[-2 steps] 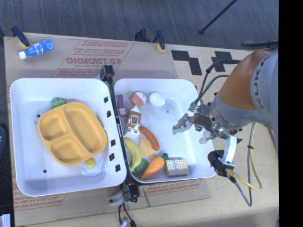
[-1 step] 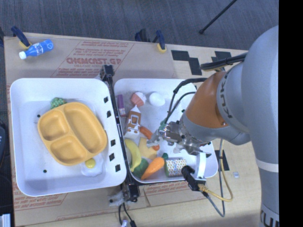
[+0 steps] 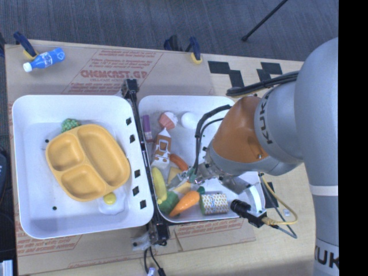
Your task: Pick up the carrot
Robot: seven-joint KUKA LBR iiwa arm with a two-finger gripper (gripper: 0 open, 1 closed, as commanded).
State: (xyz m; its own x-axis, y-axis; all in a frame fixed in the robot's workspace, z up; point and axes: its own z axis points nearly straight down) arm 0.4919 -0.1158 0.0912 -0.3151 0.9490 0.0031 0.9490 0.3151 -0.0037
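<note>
The carrot (image 3: 185, 203), orange with a green top, lies near the front wall of the right bin (image 3: 218, 103). It rests between a yellow banana-like piece (image 3: 158, 183) and a small printed can (image 3: 214, 203). My gripper (image 3: 196, 179) hangs low in this bin, just above and behind the carrot, under the arm's orange band. The wrist hides much of it. Nothing shows as lifted off the bin floor.
The right bin also holds a small sauce bottle (image 3: 163, 145), a white egg (image 3: 188, 119), a pink piece (image 3: 168, 119) and an orange sausage-like piece (image 3: 179, 162). The left bin (image 3: 29, 114) holds a yellow divided plate (image 3: 86, 160), broccoli (image 3: 70, 124) and a fried egg (image 3: 110, 200). A blue bottle (image 3: 46, 58) lies on the bench.
</note>
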